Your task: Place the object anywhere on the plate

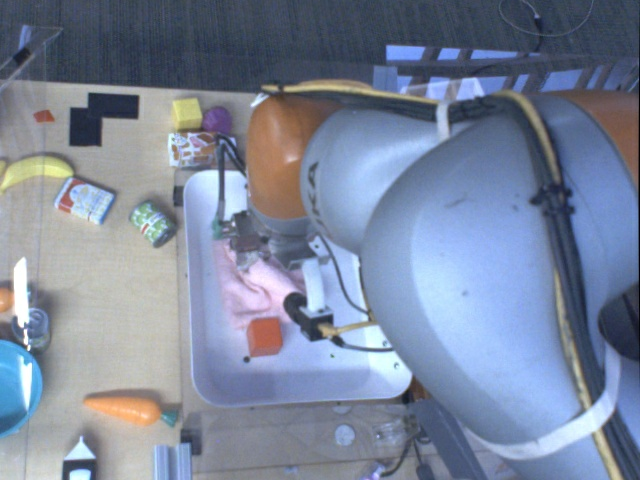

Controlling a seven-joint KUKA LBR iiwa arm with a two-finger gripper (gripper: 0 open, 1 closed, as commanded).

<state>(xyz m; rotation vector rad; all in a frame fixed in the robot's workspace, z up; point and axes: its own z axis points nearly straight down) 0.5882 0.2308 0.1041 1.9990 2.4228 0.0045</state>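
A white bin (205,368) holds a crumpled pink cloth (250,286) and an orange-red cube (264,337) just in front of it. My gripper (244,248) hangs low over the far end of the pink cloth, under the orange wrist band (275,158); the wrist body hides how it stands. The cube lies apart from it, nearer the bin's front wall. A blue plate (16,390) shows partly at the left edge of the bench, well away from the bin. The big grey arm covers the right part of the view.
On the wooden bench left of the bin lie a banana (35,171), a small carton (84,200), a green can (152,222) and a carrot (122,407). A yellow block (187,114), a purple ball (217,120) and a snack box (193,148) sit behind the bin.
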